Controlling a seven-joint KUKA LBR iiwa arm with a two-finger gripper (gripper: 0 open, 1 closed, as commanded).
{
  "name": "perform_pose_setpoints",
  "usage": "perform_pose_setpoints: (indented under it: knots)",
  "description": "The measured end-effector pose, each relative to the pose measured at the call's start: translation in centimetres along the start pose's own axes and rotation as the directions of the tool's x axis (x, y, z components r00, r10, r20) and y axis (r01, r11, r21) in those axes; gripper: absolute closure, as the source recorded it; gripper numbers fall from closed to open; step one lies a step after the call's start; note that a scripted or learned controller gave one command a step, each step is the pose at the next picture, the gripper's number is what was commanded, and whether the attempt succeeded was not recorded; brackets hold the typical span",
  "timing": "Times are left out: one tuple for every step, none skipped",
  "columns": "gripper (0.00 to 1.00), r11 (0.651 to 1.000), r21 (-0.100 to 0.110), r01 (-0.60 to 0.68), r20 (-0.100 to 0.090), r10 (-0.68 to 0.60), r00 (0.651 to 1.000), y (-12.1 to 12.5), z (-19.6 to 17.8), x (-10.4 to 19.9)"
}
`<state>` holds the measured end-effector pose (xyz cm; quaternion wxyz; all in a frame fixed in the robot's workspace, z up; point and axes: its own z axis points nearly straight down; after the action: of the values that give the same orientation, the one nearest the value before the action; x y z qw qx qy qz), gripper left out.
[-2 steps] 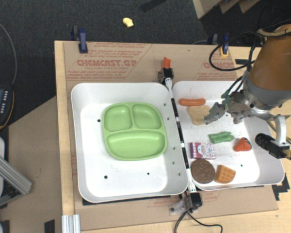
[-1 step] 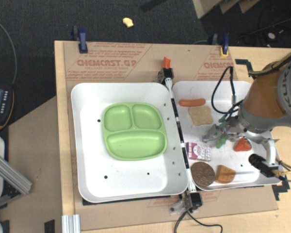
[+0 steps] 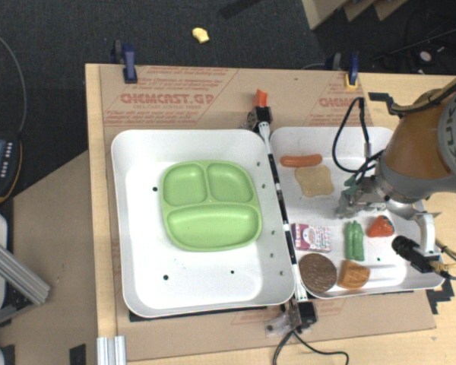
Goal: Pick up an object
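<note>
Gripper is down in the right bin, can't tell if it's open or closed from this angle. Green pepper lies just below the fingertips, apart from them, with the strawberry right beside the pepper and the brown cookie further below-left.

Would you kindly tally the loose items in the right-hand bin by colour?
Red or orange-red: 2, hot dog, strawberry-like piece
Tan or brown: 3, bread slice, round brown disc, orange-brown piece
Green: 1, green pod
Pink and white: 1, packet
Total: 7
</note>
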<state>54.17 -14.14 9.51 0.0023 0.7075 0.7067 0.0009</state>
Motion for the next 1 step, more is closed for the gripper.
perform_pose_setpoints:
  knots:
    - [0.0,1.0,0.001,0.0,0.0,0.0,1.0,-0.03,0.07,0.01]
